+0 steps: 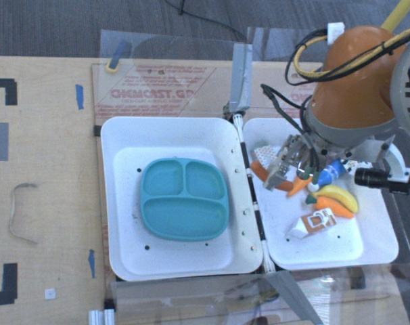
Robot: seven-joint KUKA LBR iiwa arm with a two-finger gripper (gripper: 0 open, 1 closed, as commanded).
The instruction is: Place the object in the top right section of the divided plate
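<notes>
Tool (285,170) hangs low in the right bin (377,249), over a carrot (296,183); its grip can't be made out. Banana (338,196) just beside. Teal divided plate (185,200) sits in the left bin (117,154).

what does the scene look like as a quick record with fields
left bin: holds a blue divided plate, all three sections bare
right bin: holds a banana, a carrot, a small orange and white carton, a blue and white tube
end effector: low over the right bin, among the items by the carrot
held item: cannot tell
task state: nothing on the plate yet
</notes>
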